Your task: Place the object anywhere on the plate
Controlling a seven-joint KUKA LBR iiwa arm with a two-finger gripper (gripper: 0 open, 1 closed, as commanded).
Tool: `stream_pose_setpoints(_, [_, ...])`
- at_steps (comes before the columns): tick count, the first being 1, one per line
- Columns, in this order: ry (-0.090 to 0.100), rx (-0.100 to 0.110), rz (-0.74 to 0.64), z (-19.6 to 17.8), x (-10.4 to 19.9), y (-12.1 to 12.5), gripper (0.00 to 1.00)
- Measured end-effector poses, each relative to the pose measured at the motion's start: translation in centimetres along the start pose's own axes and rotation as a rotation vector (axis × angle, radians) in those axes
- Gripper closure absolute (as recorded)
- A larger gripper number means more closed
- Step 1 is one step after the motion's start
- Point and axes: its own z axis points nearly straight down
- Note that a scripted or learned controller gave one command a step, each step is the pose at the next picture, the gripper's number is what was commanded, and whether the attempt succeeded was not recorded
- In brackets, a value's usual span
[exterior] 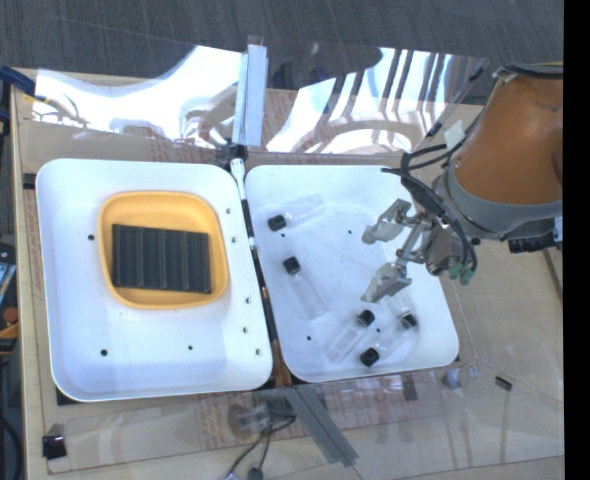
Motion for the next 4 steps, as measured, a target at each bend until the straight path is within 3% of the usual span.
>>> stream_pose_setpoints(1, [0.0, 0.0, -0.043, -6.2, -4.8, -2.7, 0.0])
stream_pose_setpoints(2, [0.003, 0.0, -0.204, -4.7, 0.7, -4.4, 0.0])
stream_pose_setpoints(3, [0.004, -0.002, -0.514, 0.3, 1.2, -4.5, 0.0])
stream_pose_setpoints(4, [0.004, -0.002, -0.513, 0.3, 1.2, -4.5, 0.0])
